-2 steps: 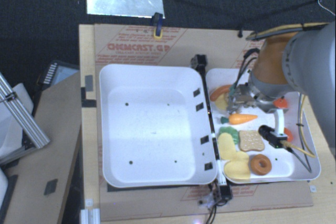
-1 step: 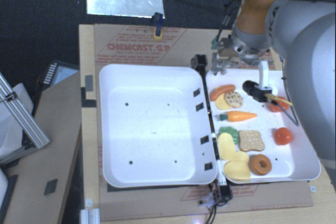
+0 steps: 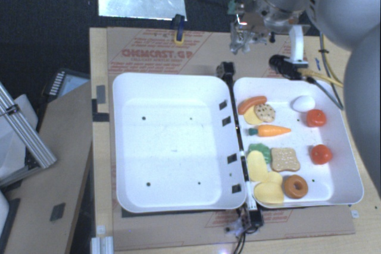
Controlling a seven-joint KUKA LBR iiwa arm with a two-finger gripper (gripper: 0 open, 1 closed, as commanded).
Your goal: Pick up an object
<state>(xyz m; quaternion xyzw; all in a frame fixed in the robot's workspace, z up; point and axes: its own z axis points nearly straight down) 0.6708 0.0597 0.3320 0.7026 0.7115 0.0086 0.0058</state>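
While the gripper (image 3: 243, 40) hangs above the bench at 12 o'clock from the bins' divider, beyond the rims and well apart from every object, nothing sits in it; whether it is open or closed I cannot tell at this size. All candidates lie in the right bin (image 3: 348, 151); left bin (image 3: 172, 146) holds nothing to take. Items look like toy food, judged light, stiff, smooth plastic, so likely slippery under metal and prone to squirting sideways. Carrot (image 3: 271, 131), near bin centre, lies lengthwise 3-to-9 o'clock: best bet, grip across its narrow body at the thick middle. Two tomatoes, one (image 3: 316, 118) at 2 o'clock from carrot, other (image 3: 321, 154) at 4 o'clock, stand fairly clear of neighbours but are round and may roll. Egg (image 3: 303, 103) at 1 o'clock, just beside the upper tomato, same risk. Sausage (image 3: 252, 104) and cookie (image 3: 264, 112) at 11 o'clock touch or overlap; awkward to separate. Toast (image 3: 284, 159) at 5 o'clock lies flat, little edge to catch. Donut (image 3: 294, 187) at 6 o'clock, just beside yellow pieces (image 3: 262, 178) crowded against the divider (image 3: 238, 134); a green bit (image 3: 259, 149) adjoins them. Obstacles: divider clips on the 9 o'clock side, bin wall, and the cluster at 7 o'clock. Cables (image 3: 324, 77) trail over the bin's 1 o'clock corner.
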